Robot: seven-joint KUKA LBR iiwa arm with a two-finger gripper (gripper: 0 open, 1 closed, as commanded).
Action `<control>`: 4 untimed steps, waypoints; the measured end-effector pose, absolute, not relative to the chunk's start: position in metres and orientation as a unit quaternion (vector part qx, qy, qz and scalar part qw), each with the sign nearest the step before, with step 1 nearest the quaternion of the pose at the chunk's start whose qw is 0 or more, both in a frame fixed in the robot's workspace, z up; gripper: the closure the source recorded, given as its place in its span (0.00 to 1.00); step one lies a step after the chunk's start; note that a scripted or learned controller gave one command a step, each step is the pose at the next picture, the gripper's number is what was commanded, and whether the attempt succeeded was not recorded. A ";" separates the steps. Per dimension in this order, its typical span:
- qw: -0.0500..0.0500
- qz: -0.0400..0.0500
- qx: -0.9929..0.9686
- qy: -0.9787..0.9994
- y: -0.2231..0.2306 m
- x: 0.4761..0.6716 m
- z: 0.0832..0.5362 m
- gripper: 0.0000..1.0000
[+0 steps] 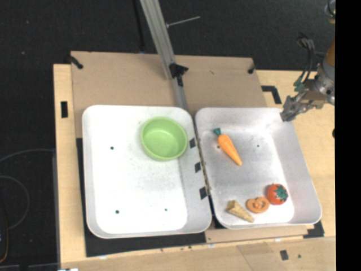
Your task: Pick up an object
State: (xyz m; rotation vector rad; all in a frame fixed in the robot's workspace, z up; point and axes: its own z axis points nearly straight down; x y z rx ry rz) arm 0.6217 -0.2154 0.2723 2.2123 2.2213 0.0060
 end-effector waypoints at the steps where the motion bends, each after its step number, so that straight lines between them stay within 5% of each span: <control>1: 0.000 0.000 0.705 0.709 -0.162 0.617 0.259 1.00; 4: 0.000 0.000 0.705 0.709 -0.005 0.618 0.231 1.00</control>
